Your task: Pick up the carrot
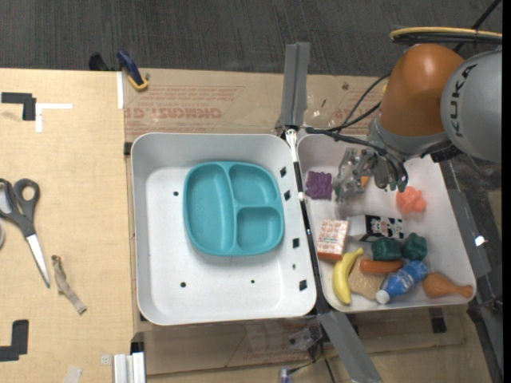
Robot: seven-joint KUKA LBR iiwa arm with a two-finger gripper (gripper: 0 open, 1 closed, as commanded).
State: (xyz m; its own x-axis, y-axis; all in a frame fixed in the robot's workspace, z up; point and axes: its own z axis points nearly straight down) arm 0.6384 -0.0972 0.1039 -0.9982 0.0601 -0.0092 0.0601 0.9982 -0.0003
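1. I look down at the right bin (447, 183), where all the toy food sits.
2. The carrot (378, 266) is the orange stick lying flat near the front of that bin. It sits just under the green veggies (399, 248).
3. The banana (345, 276) is just to one side of the carrot, and the blue bottle (402, 282) leans right by it on the other side.
4. My gripper (357, 178) hangs over the back part of the same bin, between the purple grapes (318, 184) and the pink toy (411, 201).
5. I think I see a tiny bit of orange by the gripper, but it is too small for me to say what it is.
6. I cannot tell how the gripper is set from here. It is a blurry grey lump from above.
7. I see nothing that I can say it is holding.
8. So the carrot is not picked up yet. It rests in the bin, apart from the gripper.
9. What is left, I think: move the gripper to the front of the bin, go down over the carrot, grab it, and lift it.
10. The carrot is packed in tight with other food, so the grab could be tricky.
11. The left bin (152, 238) has the teal plate (234, 207) in it, and I do not need it for this job.
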